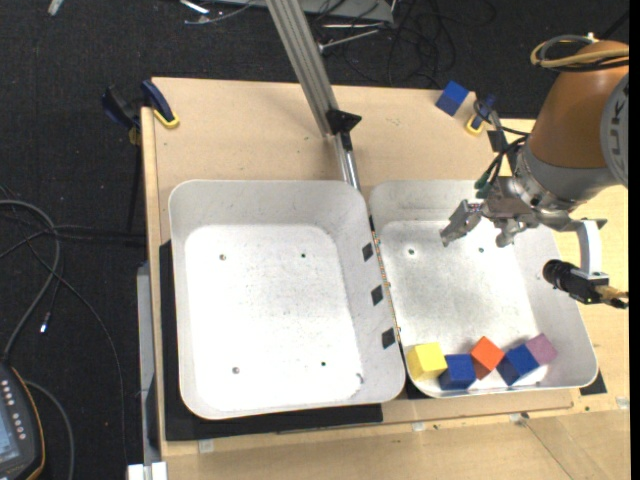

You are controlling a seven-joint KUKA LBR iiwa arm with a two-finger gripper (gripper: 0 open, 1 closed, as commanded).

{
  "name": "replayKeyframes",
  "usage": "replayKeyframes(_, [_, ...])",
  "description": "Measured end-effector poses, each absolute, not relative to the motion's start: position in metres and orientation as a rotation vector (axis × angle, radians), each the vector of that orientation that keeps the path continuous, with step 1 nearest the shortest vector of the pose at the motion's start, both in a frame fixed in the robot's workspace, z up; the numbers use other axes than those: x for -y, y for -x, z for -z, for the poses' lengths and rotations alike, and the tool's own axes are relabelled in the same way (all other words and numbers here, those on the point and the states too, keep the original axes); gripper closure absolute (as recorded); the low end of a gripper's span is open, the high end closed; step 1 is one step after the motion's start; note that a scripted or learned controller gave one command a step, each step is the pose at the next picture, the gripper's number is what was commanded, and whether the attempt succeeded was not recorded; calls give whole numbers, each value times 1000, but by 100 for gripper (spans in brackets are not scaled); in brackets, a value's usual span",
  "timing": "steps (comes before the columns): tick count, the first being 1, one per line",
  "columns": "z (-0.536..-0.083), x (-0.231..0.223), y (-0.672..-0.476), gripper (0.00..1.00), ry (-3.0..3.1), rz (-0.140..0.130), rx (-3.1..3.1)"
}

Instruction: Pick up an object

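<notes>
Nothing picked yet: the pincer hangs spread and bare over the right white bin's far edge, well apart from the coloured cubes at its near edge.

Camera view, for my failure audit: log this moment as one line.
gripper: open, holding nothing, above right bin far end | cubes: yellow, blue, orange, blue, purple, near edge

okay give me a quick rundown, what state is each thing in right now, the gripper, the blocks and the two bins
Gripper: open, holding nothing, above right bin's far end.
Yellow block: lying in right bin's near edge.
Blue blocks: same row.
Orange block: same row.
Purple block: same row.
Right bin: holds all the blocks.
Left bin: white, speckled.
</notes>
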State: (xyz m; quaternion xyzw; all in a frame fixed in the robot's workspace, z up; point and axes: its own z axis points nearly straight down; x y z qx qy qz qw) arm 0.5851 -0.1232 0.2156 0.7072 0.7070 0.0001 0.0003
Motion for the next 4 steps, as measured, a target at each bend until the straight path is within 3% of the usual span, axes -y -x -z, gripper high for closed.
replayKeyframes(1, [-99,125,-539,0,-2230,9,-2224])
replayKeyframes(2, [-96,100,-492,0,-2223,-1,-2220])
replayKeyframes(3, [-246,150,-534,0,-2212,-6,-2216])
replayKeyframes(4, [-192,95,-509,0,-2219,4,-2233])
